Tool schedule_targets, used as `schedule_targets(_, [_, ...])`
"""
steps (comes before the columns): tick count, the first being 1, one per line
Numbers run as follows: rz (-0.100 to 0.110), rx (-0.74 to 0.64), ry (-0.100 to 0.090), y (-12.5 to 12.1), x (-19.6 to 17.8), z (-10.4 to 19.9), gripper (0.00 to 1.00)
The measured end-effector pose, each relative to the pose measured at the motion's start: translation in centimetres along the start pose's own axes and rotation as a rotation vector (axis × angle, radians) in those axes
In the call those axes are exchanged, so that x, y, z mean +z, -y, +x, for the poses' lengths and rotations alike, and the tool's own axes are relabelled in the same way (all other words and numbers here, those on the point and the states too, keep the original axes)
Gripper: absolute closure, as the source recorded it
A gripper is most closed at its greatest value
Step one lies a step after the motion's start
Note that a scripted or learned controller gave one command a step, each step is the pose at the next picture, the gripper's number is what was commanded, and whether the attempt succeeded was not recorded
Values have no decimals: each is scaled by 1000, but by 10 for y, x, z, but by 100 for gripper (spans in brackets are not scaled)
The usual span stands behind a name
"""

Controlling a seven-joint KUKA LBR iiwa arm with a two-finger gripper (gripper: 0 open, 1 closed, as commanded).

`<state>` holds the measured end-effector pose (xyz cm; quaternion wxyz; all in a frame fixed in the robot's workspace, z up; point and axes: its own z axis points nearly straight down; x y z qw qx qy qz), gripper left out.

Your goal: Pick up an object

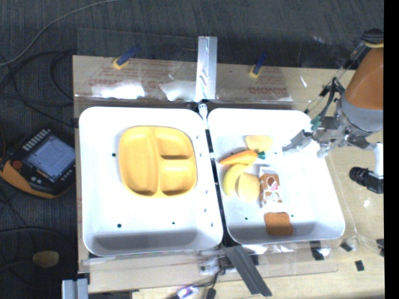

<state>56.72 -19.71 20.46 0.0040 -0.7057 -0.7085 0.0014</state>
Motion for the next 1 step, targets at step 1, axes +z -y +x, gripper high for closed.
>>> schedule_targets(1, [0,-138,3,29,-16,32,0])
